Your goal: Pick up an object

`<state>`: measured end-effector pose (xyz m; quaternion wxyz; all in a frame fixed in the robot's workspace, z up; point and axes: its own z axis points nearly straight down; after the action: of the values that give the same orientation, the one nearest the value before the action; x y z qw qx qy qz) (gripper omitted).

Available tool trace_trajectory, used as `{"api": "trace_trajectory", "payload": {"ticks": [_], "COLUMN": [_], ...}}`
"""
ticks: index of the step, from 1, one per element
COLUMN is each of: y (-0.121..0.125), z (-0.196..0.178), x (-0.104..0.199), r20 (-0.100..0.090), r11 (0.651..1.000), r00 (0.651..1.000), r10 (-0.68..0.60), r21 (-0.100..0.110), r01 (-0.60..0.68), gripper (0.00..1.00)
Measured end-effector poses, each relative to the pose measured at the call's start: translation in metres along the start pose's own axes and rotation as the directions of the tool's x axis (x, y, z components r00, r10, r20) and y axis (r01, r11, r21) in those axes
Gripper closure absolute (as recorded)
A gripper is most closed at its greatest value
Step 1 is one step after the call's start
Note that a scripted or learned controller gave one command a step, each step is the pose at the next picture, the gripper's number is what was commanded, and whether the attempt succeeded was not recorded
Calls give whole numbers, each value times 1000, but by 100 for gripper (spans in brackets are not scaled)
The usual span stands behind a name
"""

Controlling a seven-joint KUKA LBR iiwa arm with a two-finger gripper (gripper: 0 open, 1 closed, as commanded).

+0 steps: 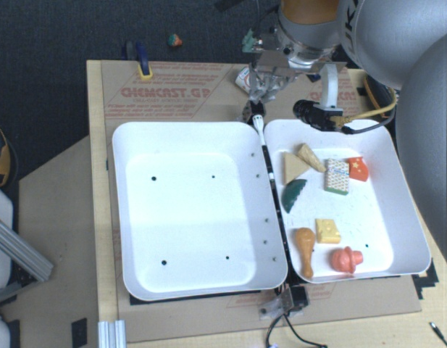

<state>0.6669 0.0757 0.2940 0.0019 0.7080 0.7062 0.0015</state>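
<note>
My gripper [262, 87] hangs over the cardboard just behind the seam between the two bins, with nothing seen in it. The right bin [372, 216] holds several small items: a tan wedge [293, 168], a pale cone piece [311, 156], a dotted block [337, 176], a red-orange piece [358, 170], a dark green leaf shape [293, 192], a yellow cheese block [327, 230], an orange drumstick [305, 246] and a pink-red piece [345, 259]. All of them lie in front of the gripper and to its right.
The left bin [187, 209] sits beside the right one on a printed cardboard sheet [172, 91]. A blue and yellow clamp [143, 61] grips the sheet's back edge. A small coloured ball [175, 40] lies on the dark floor behind.
</note>
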Motion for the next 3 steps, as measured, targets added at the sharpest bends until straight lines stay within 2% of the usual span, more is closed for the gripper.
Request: {"api": "trace_trajectory", "payload": {"ticks": [1, 2, 3], "y": [-78, -72, -104], "z": [45, 7, 55], "x": [80, 74, 154], "r20": [-2, -1, -2], "r11": [1000, 1000, 1000], "r00": [1000, 1000, 1000], "r10": [-8, -3, -10], "r21": [14, 3, 12], "r01": [8, 3, 10], "gripper": [100, 100, 100]}}
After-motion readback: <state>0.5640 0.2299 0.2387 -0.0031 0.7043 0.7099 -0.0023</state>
